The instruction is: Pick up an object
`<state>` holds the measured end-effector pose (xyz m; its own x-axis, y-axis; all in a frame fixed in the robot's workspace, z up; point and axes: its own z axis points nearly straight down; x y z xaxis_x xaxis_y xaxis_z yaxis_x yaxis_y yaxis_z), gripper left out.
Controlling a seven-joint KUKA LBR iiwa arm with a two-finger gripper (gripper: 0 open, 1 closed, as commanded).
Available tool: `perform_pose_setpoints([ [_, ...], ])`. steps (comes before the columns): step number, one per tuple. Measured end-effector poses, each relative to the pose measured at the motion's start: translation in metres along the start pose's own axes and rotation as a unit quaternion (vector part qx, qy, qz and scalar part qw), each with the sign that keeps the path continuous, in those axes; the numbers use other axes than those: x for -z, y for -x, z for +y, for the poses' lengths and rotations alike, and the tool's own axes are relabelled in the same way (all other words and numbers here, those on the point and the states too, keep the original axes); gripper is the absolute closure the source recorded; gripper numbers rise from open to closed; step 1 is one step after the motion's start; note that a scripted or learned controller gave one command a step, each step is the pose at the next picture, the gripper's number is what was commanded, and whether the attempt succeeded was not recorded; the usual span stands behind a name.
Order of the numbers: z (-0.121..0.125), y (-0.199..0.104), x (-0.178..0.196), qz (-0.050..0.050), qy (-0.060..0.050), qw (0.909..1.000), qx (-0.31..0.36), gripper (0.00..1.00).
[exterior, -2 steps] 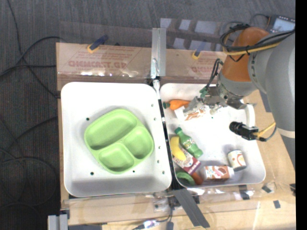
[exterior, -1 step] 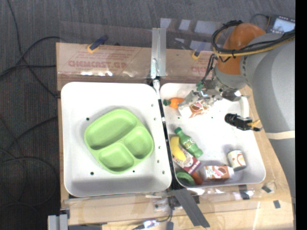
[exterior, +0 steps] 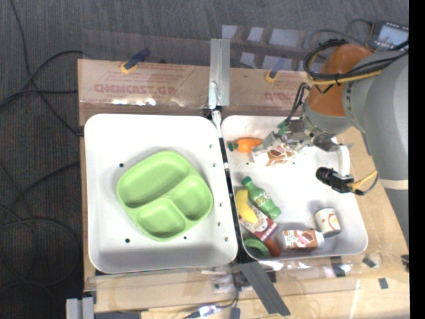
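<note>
The grey arm (exterior: pixel 388 118) reaches in from the right, and its gripper (exterior: pixel 290 135) sits low over the far part of the right bin (exterior: pixel 299 195). It is directly against a small carton (exterior: pixel 279 155), white with red-brown print, which lies tilted on the bin floor. From this angle the wrist hides the tip of the tool, so I cannot tell whether the gripper is spread or pressed together, or whether it has the small carton pinched or only meets it from above. Just left of the small carton, near the bin's far left corner, lies an orange carrot (exterior: pixel 250 145). The other things crowd the bin's near left side. A green bottle (exterior: pixel 261 201) lies at a slant, and a yellow banana (exterior: pixel 245 208) lies just beside it on the left, close to the wall between the bins. Nearer still is a green bowl-like piece (exterior: pixel 254 248), and a red-brown juice box (exterior: pixel 302 239) lies flat to its right. A small pale can (exterior: pixel 327 221) with a dark label sits on its side near the right wall, apart from the rest. The left bin (exterior: pixel 106 138) holds a light green divided tray (exterior: pixel 165 195) with three compartments, lying flat and turned a little askew in the middle of the bin.
</note>
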<state>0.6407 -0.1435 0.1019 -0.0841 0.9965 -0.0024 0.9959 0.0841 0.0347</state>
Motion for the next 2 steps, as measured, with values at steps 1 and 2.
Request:
perform_pose_setpoints([
  [1, 0.029, 0.02, -0.004, 0.01, -0.026, 0.9982, -0.054, 0.0],
  [2, -0.004, 0.027, 0.0, -0.001, -0.001, 0.9983, -0.058, 0.0],
])
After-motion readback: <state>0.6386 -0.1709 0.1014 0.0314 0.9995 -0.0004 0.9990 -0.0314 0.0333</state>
